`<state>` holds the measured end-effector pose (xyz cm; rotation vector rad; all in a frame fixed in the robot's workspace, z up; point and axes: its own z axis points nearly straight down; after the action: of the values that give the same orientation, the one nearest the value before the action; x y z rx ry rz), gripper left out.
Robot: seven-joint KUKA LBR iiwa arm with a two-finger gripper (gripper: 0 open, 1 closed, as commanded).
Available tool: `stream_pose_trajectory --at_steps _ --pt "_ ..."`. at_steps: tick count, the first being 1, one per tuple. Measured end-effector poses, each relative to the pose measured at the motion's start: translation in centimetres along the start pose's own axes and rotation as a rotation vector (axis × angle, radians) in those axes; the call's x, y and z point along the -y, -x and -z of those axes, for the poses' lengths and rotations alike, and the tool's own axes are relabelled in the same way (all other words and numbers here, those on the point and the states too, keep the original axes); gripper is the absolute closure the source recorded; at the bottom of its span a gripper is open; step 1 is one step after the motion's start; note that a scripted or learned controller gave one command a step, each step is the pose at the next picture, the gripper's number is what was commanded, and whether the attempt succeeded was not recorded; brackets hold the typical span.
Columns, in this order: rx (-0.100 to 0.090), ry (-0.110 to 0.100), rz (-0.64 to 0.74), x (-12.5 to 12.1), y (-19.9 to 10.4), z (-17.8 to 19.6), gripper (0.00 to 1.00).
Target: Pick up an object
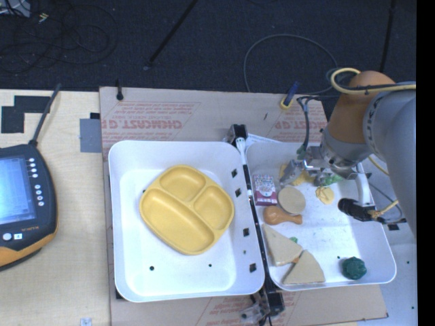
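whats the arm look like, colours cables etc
The arm has a smooth, rounded grey casing with an orange band above the wrist. A yellow cable loops over the top of the orange part. Below the band sits a darker metallic gripper with thin wires around it.

Dark carpet floor point(102, 32) strewn with cables point(285, 46), beyond pale wooden bench point(61, 277)
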<state>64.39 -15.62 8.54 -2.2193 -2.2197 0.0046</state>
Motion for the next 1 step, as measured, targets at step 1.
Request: stream_pose_trajectory --at_steps 1 --pt "0.0 0.0 0.0 -0.01 -0.55 0.01 0.0"
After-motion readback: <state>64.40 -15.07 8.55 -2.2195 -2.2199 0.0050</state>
